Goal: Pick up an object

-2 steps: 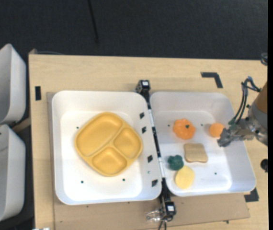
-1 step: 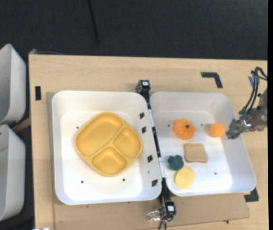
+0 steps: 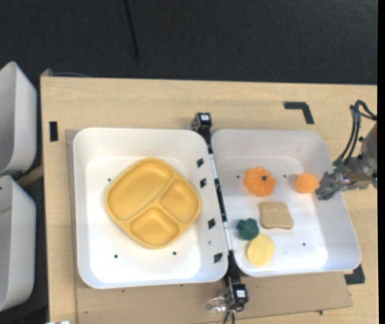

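Observation:
The right bin holds several toy foods. An orange pumpkin-like piece with a green stem lies near its middle, and a small orange ball sits to the right of it. A tan bread slice, a dark green piece and a pale yellow lump lie toward the front. My gripper hangs at the bin's right wall, just right of the orange ball, with nothing seen held in it.
The left bin holds a yellow divided plate. A black-clipped divider separates the two bins. White containers stand off the bench at the left. Cables trail above the wrist.

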{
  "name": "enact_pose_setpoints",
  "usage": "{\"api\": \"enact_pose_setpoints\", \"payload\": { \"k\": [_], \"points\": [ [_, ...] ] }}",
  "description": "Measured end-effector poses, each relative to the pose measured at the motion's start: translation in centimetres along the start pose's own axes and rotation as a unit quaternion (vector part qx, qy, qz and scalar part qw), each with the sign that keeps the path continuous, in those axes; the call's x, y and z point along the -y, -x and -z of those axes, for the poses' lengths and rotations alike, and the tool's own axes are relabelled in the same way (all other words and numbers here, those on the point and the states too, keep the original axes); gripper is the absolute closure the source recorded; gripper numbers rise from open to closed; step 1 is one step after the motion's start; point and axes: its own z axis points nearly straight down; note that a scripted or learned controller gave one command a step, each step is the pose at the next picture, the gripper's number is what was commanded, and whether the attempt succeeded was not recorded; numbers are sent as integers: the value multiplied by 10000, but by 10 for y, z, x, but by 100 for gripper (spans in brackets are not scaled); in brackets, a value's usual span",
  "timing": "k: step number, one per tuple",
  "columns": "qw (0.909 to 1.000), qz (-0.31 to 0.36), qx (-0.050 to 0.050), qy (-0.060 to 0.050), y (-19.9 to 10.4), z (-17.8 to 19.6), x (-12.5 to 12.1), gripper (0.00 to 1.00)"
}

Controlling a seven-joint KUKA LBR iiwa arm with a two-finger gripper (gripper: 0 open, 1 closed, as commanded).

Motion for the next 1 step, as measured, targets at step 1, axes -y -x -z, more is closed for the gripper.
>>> {"api": "enact_pose_setpoints", "payload": {
  "k": [1],
  "points": [
    [10000,36,-18,8,-56,-3,-18,100]
  ]
}}
